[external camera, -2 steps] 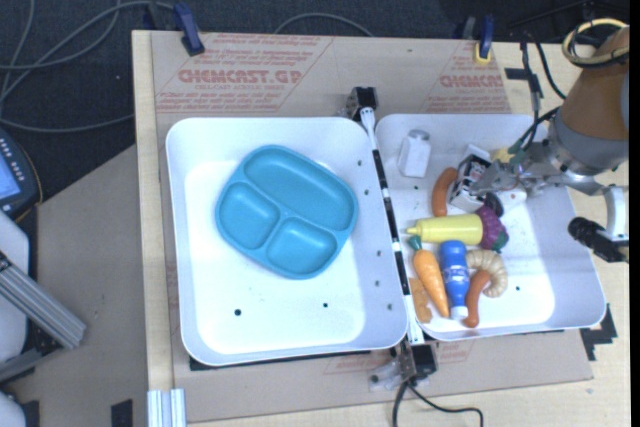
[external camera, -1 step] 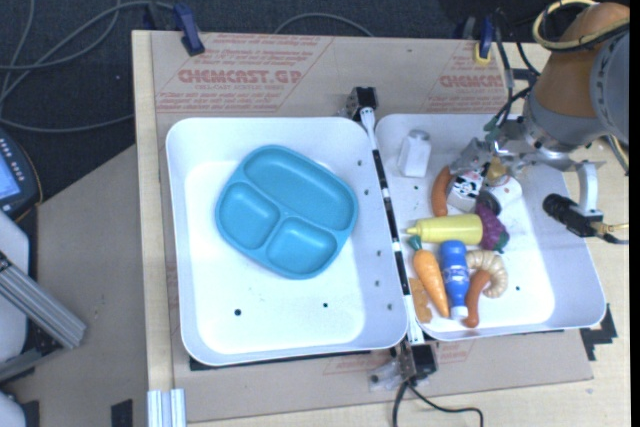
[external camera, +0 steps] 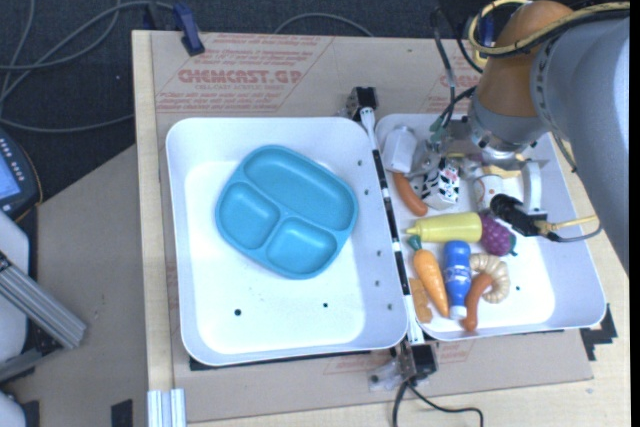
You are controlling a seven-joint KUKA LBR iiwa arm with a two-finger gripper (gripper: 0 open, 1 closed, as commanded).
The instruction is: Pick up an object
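Observation:
My gripper (external camera: 447, 158) reaches down into the back of the right bin (external camera: 570, 290), under the orange band of the arm. It hangs just over a small black-and-white cow toy (external camera: 440, 186), which it partly hides. Beside the cow lie a white cup-like item (external camera: 399, 151) and a small orange carrot (external camera: 408, 196). Toward the front of the bin sit a yellow corn cob (external camera: 445, 228), purple grapes (external camera: 497, 237), a blue bottle (external camera: 457, 271), a larger carrot (external camera: 431, 282) and a tan shrimp-like piece (external camera: 489, 281).
The left bin (external camera: 190, 165) holds a blue divided plate (external camera: 287, 210). A black clip (external camera: 363, 101) sits at the back between the bins. Cables trail from the arm over the right bin's right side (external camera: 560, 230).

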